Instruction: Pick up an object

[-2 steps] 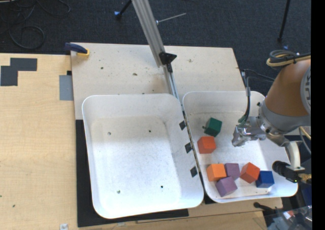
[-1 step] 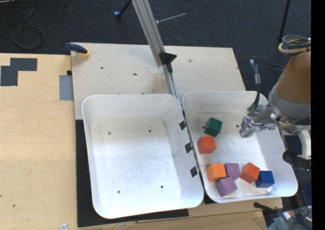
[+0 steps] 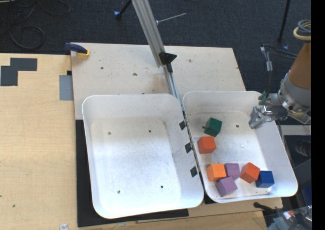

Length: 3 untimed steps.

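the left shallow white plastic bin is not part of this step. work in the right shallow white plastic bin, which holds seven small solid-looking cubes.

going left to right: a red-orange cube lies near the bin's left wall, with a dark green cube just above it, apart from it. toward the near edge, an orange cube touches a light purple cube, and a second purple cube sits tilted just below them. to their right, a red cube touches a blue cube.

expect each cube to be light and rigid, with flat, likely smooth faces; none looks fragile. take hold across two opposite flat faces, not across corners. judge the green cube or the red-orange cube the easiest target, since each stands free on all sides. the clustered cubes leave little room for a finger between them.

the metal two-finger gripper sits at the bin's right wall, well apart from every cube. nothing is visible in it. you cannot tell its opening from this view.
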Motion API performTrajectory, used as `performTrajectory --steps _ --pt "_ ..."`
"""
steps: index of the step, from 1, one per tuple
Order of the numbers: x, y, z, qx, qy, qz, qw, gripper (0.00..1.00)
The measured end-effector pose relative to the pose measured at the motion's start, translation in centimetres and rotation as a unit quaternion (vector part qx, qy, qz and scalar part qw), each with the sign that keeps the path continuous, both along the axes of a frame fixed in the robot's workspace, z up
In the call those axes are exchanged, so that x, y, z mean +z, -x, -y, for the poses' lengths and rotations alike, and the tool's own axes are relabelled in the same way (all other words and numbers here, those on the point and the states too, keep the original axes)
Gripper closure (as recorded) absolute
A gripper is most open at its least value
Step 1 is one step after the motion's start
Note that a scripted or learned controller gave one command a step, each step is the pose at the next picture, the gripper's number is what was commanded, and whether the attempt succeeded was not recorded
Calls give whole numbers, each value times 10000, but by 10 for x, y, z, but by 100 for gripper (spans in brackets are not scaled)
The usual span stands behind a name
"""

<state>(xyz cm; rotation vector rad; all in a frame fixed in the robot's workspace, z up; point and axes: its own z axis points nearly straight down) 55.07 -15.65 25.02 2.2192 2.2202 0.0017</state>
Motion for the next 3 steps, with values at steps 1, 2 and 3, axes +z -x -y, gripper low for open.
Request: performTrajectory --steps 1,2,3 --pt "4 2 -50 15 -16 -27 10000 100" --pt "8 -7 -100 20 -15 -24 10000 100" --pt "2 -21 -154 18 -11 -25 10000 100"
